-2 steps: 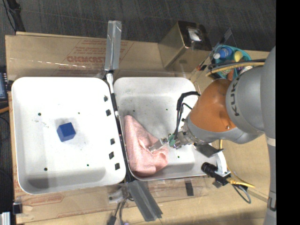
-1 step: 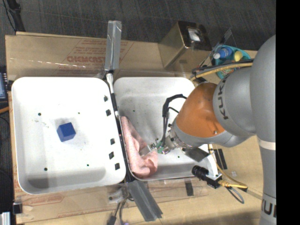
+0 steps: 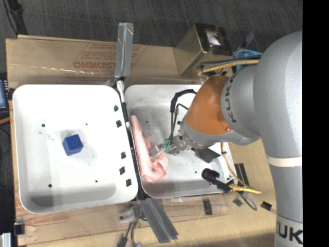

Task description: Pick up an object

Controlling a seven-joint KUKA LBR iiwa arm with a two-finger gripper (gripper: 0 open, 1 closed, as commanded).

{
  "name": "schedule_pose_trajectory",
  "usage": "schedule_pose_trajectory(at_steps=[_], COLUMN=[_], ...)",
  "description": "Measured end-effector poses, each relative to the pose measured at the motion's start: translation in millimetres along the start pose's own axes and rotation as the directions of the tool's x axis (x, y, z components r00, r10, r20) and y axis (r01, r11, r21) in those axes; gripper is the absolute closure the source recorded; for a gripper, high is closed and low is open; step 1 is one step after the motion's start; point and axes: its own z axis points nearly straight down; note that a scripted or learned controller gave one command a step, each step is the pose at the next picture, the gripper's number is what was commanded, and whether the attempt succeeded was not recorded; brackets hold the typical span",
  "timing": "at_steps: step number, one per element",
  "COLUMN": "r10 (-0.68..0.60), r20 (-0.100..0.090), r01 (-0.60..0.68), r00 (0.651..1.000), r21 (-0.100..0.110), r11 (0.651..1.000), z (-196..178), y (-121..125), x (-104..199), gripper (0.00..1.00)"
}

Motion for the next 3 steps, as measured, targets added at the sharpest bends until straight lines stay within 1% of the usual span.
schedule_pose_trajectory(at_steps=[1,2,3], r10=[-0.004,-0.003,0.061], r20=[-0.003,-0.001,0.000], r01=[0.004,0.003,-0.061], r00=[1.000,1.000,0.998], r21=[0.001,0.000,0.002], r11=[1.000,1.000,0.998], z=[-10.2,-10.5,0.5], y=[1.1,0.9,46.0], x=[1.0,0.1,-4.9], gripper=[1.00,0.00,0.00])
